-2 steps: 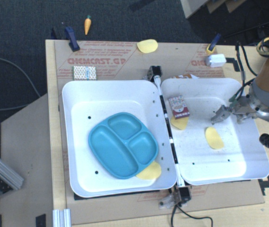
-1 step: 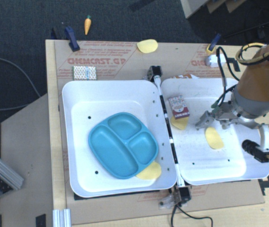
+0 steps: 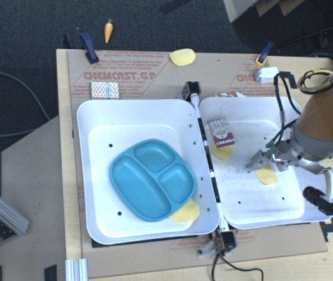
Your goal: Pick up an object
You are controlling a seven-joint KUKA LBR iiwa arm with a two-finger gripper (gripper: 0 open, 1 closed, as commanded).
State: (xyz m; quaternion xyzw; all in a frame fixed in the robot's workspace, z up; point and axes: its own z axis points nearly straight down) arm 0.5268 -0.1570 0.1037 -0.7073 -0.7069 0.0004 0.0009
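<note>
the left bin [image 3: 96, 119] holds a blue divided plate [image 3: 152, 179], with a pale yellow piece [image 3: 185, 212] tucked under the plate's lower right edge. the right bin [image 3: 254, 212] holds a small red-and-white carton [image 3: 220, 132], a yellow piece [image 3: 223, 151] touching the carton's lower side, and another yellow piece [image 3: 267, 176]. the pincer [image 3: 266, 160] sits low in the right bin, just above that second yellow piece; whether it grips anything, i cannot tell. on the desk [image 3: 137, 69] lie a yellow disc [image 3: 182, 57] and a small patterned packet [image 3: 105, 89].
</note>
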